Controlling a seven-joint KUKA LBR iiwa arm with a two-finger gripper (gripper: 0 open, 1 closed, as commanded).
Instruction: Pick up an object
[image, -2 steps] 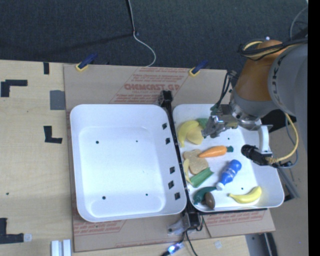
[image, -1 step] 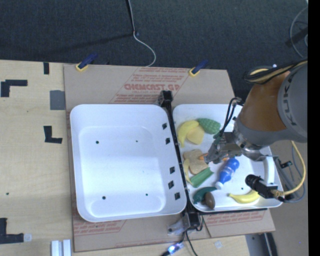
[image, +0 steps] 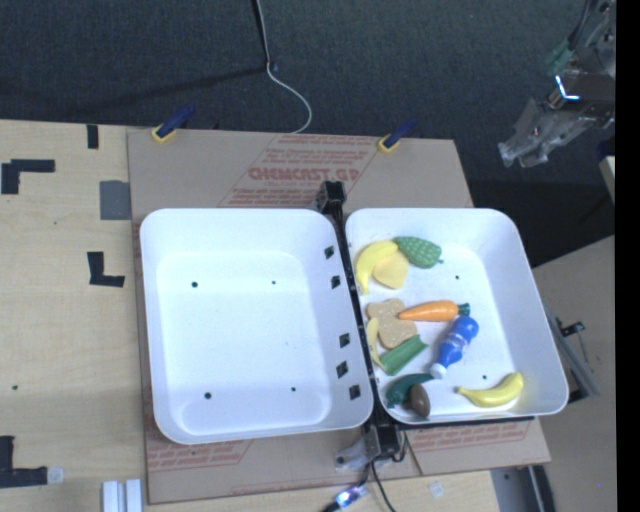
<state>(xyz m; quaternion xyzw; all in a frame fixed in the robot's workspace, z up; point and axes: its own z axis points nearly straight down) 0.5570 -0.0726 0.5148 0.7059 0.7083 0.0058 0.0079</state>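
The right bin (image: 520, 270) holds several toy foods. A yellow curved piece (image: 380, 266) and a bumpy green vegetable (image: 419, 251) lie at its far left. An orange carrot (image: 430, 311), a tan bread slice (image: 390, 326), a green cucumber (image: 402, 353) and a blue bottle (image: 455, 342) cluster in the middle. A yellow banana (image: 492, 391) and a dark green and brown item (image: 410, 394) rest near the front wall. My gripper (image: 535, 135) hangs high at the upper right, outside the bin and well away from every object.
The left bin (image: 160, 300) sits beside the right one on a cardboard sheet (image: 300, 170). A black clip (image: 331, 194) joins the bins at the back. A thin cable (image: 285, 85) hangs over the dark backdrop.
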